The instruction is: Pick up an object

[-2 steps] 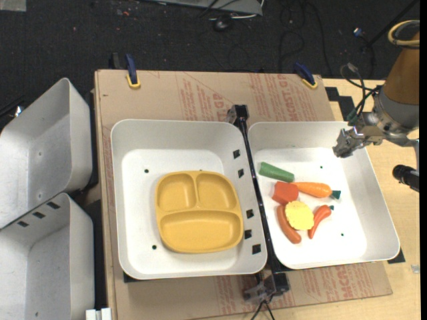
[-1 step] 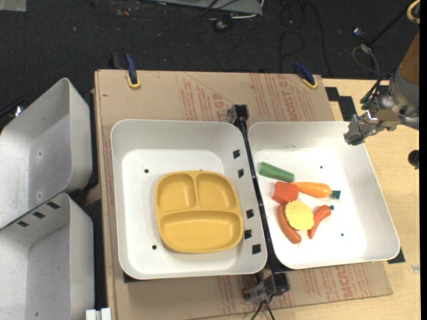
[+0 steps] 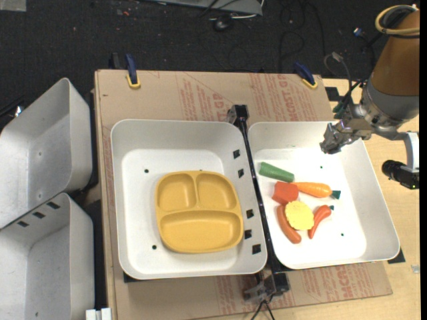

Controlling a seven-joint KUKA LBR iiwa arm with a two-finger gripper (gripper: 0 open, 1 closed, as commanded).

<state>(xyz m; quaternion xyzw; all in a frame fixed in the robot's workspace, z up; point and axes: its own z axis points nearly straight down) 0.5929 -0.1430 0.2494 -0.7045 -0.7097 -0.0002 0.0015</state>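
A: Starting nearest the camera, what sits on the worktop (image 3: 373, 285)?

B: Two shallow white bins side by side. The left bin (image 3: 130, 245) carries a yellow divided plate (image 3: 198, 211), lying flat and roughly centred. The right bin (image 3: 373, 245) holds the likely targets, bunched toward its left half: a red chili (image 3: 319, 219), a yellow round piece (image 3: 299, 215) lying over a reddish sausage-like piece (image 3: 288, 230), an orange-red block (image 3: 285, 192), a carrot (image 3: 313, 189) and, furthest back, a green piece (image 3: 275, 172).

A: Why clustered like that?

B: It looks like loose scatter rather than arrangement; the pieces touch and overlap, so a clean grasp of one probably needs the edge items, the green piece or the chili.

A: And the gripper (image 3: 331, 143)?

B: It hovers over the right bin's far right corner, apart from the toys, nothing visibly in it. Whether it is open or closed cannot be told; it is small and dark. The arm (image 3: 397, 59) is cut off at the right edge.

A: Anything else unclear?

B: What lies under the yellow round piece is hidden.
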